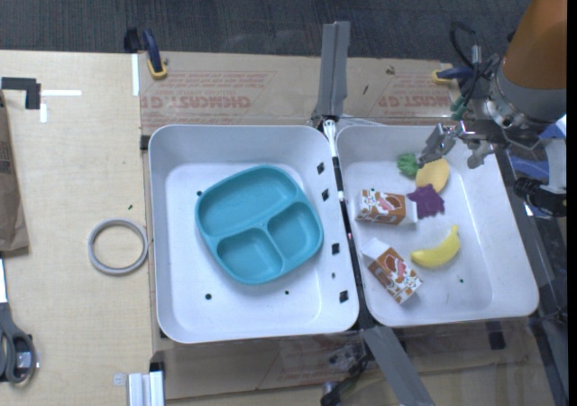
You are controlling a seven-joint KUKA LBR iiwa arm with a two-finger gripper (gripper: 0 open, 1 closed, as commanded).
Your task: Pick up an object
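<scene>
Right white bin (505,242): curved yellow banana (436,249) lying flat, well below the open, empty tool (458,148).

A single fixed camera looks down at a slant on two white bins (162,242), the arm (541,34) entering at 2 o'clock.
</scene>
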